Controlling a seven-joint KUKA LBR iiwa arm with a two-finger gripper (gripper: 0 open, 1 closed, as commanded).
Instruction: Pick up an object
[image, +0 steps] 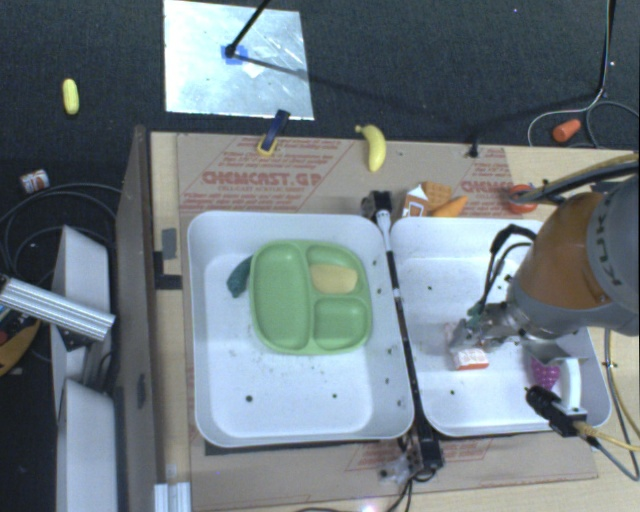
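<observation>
In the right bin (430, 250), my gripper (474, 333) hangs low over the floor, left of the arm's orange band. A small white box with a red edge (470, 358) lies just below and in front of the gripper, touching or nearly touching it; I cannot tell whether it is held. A purple object (545, 375) lies to the right, close under the arm. The left bin (215, 300) holds a green divided plate (305, 300) with a yellow piece (335, 277) in its upper right compartment. A dark teal item (239, 274) sits at the plate's left edge.
A black divider (397, 300) runs between the bins. Behind them on the cardboard lie a banana (375, 148), an orange and white item (437, 200) and a blue and yellow tool (272, 133). The arm covers the right bin's right side.
</observation>
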